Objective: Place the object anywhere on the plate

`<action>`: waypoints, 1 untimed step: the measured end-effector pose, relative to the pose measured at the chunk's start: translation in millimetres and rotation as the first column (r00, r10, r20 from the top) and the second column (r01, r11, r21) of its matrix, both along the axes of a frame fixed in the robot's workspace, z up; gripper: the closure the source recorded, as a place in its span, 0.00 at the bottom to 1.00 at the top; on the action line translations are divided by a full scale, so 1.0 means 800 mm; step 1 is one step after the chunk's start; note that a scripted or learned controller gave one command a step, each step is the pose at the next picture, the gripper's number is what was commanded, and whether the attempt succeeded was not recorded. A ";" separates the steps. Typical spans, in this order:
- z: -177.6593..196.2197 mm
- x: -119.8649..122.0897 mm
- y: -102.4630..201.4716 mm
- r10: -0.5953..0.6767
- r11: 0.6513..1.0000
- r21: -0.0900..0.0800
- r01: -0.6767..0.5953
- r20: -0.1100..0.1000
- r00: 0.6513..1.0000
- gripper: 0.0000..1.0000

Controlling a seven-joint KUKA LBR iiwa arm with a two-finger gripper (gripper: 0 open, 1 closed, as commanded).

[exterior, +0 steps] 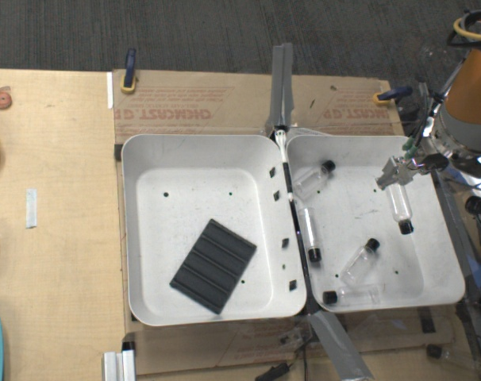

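One hand (399, 182) | closed on clear vial (401, 206) | over right bin (431, 292)

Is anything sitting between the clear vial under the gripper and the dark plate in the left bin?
Yes. The raised rims where the two white bins meet run between the clear black-capped vial by the gripper and the dark ribbed rectangular plate. Another clear vial lies along that divider.
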State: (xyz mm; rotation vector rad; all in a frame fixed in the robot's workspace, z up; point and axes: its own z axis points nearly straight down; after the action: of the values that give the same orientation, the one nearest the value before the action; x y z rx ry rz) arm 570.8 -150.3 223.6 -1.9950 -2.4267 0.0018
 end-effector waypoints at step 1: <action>0.023 0.090 0.100 0.068 0.998 0.000 -0.068 0.000 0.998 1.00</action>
State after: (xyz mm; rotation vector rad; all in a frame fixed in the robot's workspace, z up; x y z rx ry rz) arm 642.5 -70.1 242.4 -1.9111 -2.4939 0.0022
